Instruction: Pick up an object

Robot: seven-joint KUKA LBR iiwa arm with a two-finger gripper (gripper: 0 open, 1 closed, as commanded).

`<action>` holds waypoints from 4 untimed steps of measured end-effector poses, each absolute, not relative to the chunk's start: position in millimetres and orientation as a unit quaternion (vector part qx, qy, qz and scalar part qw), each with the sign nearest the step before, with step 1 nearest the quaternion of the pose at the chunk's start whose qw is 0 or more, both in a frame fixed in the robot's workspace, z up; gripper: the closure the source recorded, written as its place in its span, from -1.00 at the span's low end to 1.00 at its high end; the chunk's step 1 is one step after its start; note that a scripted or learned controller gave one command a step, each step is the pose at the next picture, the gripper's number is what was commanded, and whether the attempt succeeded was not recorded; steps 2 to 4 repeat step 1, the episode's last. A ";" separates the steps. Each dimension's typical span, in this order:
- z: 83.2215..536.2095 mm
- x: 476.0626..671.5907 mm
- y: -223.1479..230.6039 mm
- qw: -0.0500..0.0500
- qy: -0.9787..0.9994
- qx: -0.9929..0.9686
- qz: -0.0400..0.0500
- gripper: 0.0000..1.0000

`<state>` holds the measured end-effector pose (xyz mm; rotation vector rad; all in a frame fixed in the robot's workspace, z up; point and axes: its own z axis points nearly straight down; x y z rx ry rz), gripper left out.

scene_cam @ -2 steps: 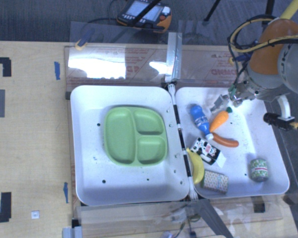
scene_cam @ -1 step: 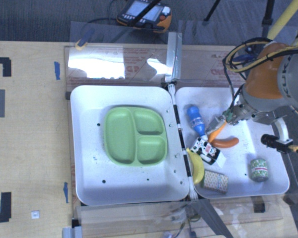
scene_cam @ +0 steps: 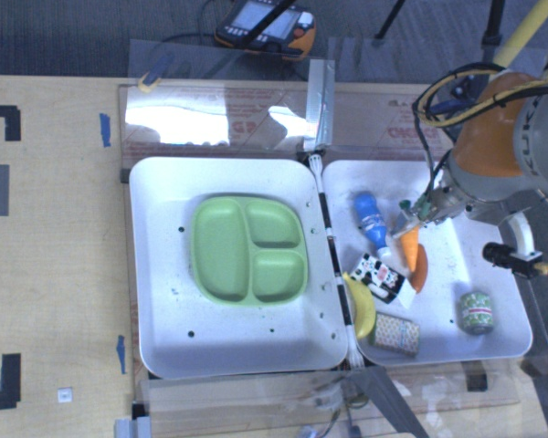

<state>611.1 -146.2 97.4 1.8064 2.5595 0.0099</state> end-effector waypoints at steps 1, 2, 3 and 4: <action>160.7 655.2 -141.4 0.001 0.772 0.636 0.000 1.00; 160.7 655.2 -141.4 0.001 0.772 0.636 0.000 1.00; 160.7 655.2 -141.4 0.001 0.772 0.636 0.000 1.00; 160.7 655.2 -141.4 0.001 0.772 0.636 0.000 1.00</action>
